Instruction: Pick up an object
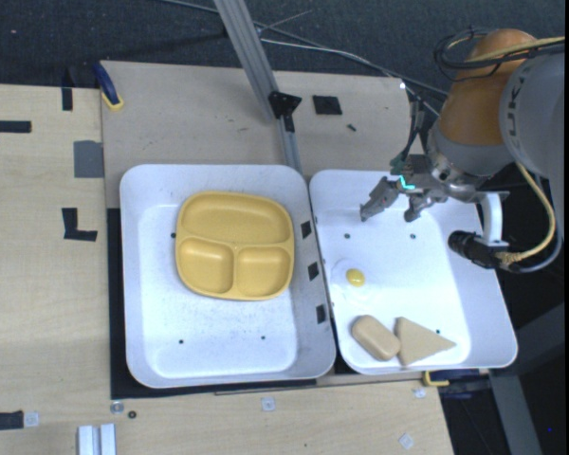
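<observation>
In the right bin (474,282), nearest, a tan roll (374,337) touches a wedge (423,340); both look light, firm, best pinched across their narrow width. Beyond, a small yellow ball (355,277) may roll. Farthest, the gripper (394,205) hovers, fingers spread, holding nothing.

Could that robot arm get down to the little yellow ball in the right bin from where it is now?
Probably yes. The gripper hangs open over the right bin, and the little yellow ball lies by itself on bare floor, apart from the two tan pieces nearer the front, with nothing over it.
</observation>
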Motion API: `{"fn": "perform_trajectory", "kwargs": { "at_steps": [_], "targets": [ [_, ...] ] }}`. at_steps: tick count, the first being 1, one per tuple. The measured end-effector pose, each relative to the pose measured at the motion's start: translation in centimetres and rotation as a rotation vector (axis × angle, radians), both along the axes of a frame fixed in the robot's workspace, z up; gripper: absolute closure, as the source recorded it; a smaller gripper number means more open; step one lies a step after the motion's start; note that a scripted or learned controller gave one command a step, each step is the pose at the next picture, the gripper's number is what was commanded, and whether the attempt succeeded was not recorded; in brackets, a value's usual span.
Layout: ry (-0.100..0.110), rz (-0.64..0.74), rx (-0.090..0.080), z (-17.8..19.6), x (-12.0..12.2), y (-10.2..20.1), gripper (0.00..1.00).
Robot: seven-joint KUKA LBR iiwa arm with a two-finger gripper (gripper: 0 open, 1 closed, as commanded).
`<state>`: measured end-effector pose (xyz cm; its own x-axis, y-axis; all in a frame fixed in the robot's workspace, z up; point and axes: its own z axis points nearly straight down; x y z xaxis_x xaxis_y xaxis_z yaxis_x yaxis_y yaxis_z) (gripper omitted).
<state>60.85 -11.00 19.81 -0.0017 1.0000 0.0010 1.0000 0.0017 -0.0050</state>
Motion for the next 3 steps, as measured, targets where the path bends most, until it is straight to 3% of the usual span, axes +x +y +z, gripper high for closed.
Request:
{"fn": "perform_trajectory", "kwargs": {
  "at_steps": [1,3],
  "targets": [
    [-0.003,0.000,0.000,0.1,0.1,0.0,0.00],
    [0.003,-0.001,-0.001,-9.8,-0.7,0.8,0.00]
  ]
}}
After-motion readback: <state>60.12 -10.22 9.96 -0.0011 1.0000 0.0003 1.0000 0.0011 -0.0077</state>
